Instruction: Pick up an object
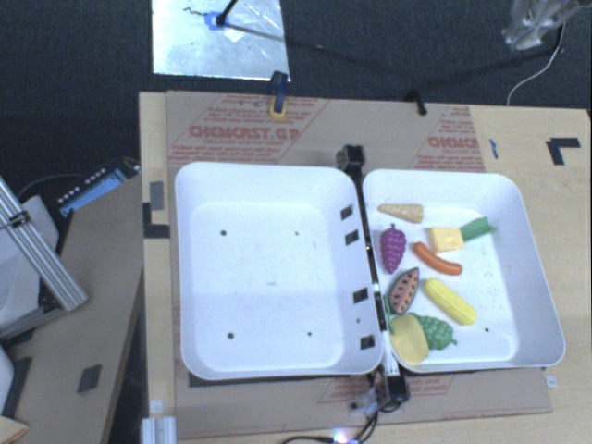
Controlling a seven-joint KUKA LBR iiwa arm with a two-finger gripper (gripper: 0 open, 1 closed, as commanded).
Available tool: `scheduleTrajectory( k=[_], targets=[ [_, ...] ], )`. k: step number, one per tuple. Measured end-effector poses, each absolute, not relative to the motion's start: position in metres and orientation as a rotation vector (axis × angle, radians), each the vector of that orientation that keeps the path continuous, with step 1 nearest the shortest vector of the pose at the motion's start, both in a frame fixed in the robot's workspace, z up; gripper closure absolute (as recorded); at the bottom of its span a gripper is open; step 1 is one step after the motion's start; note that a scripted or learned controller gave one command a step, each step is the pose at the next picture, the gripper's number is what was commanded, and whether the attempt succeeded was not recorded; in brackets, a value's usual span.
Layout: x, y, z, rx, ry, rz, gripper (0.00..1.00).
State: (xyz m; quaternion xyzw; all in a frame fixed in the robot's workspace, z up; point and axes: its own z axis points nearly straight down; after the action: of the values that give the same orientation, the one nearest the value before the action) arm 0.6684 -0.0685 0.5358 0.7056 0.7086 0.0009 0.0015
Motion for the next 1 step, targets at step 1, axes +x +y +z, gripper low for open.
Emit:
scheduleTrajectory(
  k=[1],
  targets=[
    [0.6685,-0.0606,0.5351,2.215,2.225,0.002,1.0]
  ],
)
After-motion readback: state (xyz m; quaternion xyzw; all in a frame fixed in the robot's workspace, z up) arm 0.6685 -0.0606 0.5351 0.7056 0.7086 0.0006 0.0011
